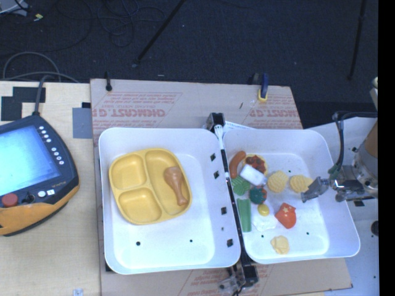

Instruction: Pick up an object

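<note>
Approach step: your gripper (310,192) hangs over the right bin's (336,242) right side, fingers empty, their spread unclear to me. Toy foods cluster toward that bin's left and middle. You'd next pick one, perhaps the yellow corn piece (300,182) just beside it.

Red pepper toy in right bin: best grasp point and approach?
Judging from above, close across the red pepper at its broad middle, coming straight down. Its right side faces open bin floor; a yellow ball lies close on its left. The gripper sits just up-right.

Toy food (262,193) crowds right bin's (321,242) left half; right half open.
</note>
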